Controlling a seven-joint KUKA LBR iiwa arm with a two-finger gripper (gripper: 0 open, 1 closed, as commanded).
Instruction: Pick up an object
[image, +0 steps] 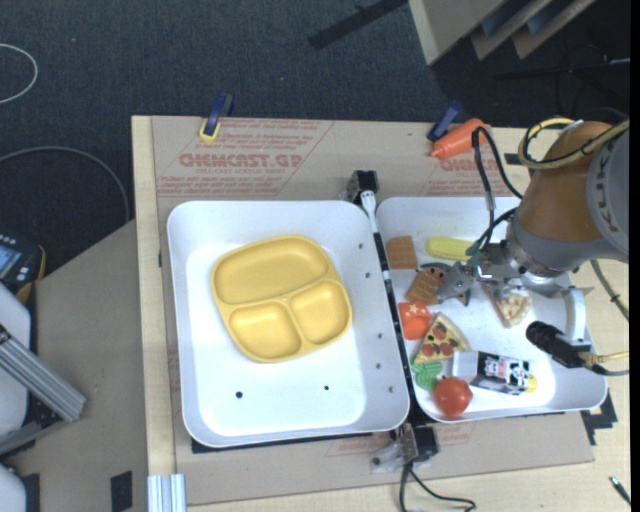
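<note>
Camera view: gripper is seen low in the right bin, just above the toy food; finger state can't be told. Pizza slice, tomato, corn lie there. Yellow divided plate sits in left bin.

The bench is seen from a single fixed camera mounted overhead, tilted slightly so that the far edge falls toward the top of the frame. Both bins — the left bin and the right bin — are taken in whole, from a middling height, with dark floor caught beyond the bench. The arm is framed entering from the right side, its upper part cut by the frame edge.
</note>
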